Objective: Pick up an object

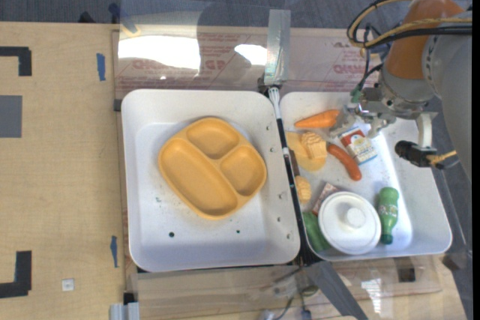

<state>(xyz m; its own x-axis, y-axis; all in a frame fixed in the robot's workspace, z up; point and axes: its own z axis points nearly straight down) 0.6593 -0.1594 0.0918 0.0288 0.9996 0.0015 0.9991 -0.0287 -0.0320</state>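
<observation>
Up at the far end of the right bin (439,236) we see the claw (365,118) low among the toys, its metal parts crowded over a small red-and-white carton (360,146) and just beside the thick end of an orange carrot (318,120). How wide it stands we cannot tell, since the wrist and cables cover it, and we see nothing clearly between its tips; it may be touching the carton. Close under it lie a red sausage (345,161) and a lumpy yellow piece (313,150), so that corner is tightly packed. Toward the near end sit a smooth white lidded bowl (349,221), a green bottle (388,213) along the right wall, a dark green item (313,232) wedged against the divider, and a brown packet (324,196) tucked behind the bowl. Open floor in this bin shows mainly along the right wall. In the left bin (142,236) a glossy yellow divided plate (212,166) rests in the middle with bare white floor all around it. Both bins sit on the pale wooden counter (52,161).
</observation>
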